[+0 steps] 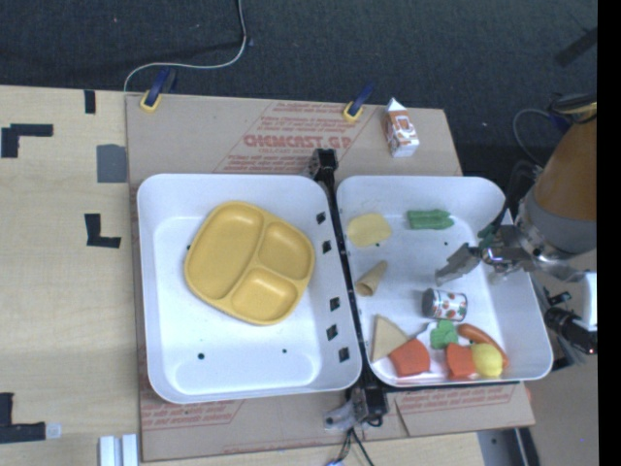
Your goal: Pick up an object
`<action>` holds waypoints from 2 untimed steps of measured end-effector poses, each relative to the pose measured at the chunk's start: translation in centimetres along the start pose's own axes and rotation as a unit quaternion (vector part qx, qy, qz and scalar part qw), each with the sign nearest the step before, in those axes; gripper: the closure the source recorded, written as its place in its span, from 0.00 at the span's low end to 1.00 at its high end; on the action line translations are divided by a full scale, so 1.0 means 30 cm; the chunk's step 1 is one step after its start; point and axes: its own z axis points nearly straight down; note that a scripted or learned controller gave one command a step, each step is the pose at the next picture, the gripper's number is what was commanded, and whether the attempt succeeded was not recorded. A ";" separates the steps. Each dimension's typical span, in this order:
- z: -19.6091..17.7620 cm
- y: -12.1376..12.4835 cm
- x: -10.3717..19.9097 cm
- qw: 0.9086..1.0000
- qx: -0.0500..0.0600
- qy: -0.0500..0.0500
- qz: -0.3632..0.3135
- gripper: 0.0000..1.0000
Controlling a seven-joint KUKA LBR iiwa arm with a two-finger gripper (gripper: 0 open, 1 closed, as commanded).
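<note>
The wooden table point(58, 289) carries a brown cardboard sheet point(281, 139) with red print, and on that sheet two shallow white bins sit side by side, touching along a black divider. The left white bin point(233, 367) holds a yellow plastic plate point(250, 261) with three compartments, lying flat and turned at an angle.

The right white bin point(456, 197) holds the small things. The grey arm point(568, 197) with its orange band reaches in over the bin's right wall, and the gripper point(475, 257) hangs over the right half of the bin, its fingers spread apart with nothing between them.

Just below the fingers lies a small white tin can point(445, 305) with a red label, on its side. A pale yellow round disc point(369, 228) lies near the divider, with a green pea-pod shape point(429, 219) to its right. A tan cone point(370, 280) lies below the disc.

Along the near wall of the right bin sit a tan wedge point(387, 334), a red-orange block point(410, 356), a green piece point(443, 335), an orange block point(459, 360), a yellow lemon-like piece point(489, 360) and a red-orange sausage shape point(477, 335), crowded together.

A small white and red carton point(402, 131) stands on the cardboard beyond the right bin.
</note>
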 end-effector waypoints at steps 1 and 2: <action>0.191 0.000 0.056 1.000 0.003 0.001 0.000 0.00; 0.411 0.036 0.001 1.000 -0.003 -0.002 0.000 0.00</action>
